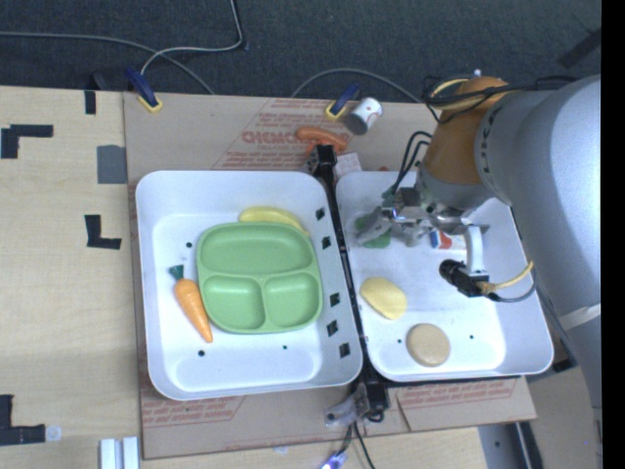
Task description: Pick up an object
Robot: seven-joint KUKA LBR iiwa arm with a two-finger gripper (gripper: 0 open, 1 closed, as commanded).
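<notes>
On the left sits the left bin [161, 291] on the table [59, 311]. In it lies an orange carrot [192, 306], just beside a green plate [259, 274] with three parts. A yellow thing [270, 218] peeks out from behind the plate.

Next comes the right bin [508, 345]. A yellow lemon shape [384, 297] lies near its left wall. A round tan cookie shape [428, 344] lies near the front edge, a little to the right of the lemon shape.

The pincer [405, 215] is down low in the back part of the right bin. There is something small and greenish [370, 227] right by its tip, but it is too blurry to say what it is. I cannot tell if the pincer is open, closed, or gripping anything.

I think the job is not done yet. Nothing looks lifted up. The lemon shape and the cookie shape both rest on the bin floor, in front of the pincer and apart from it. A pick and a lift are what is left.
</notes>
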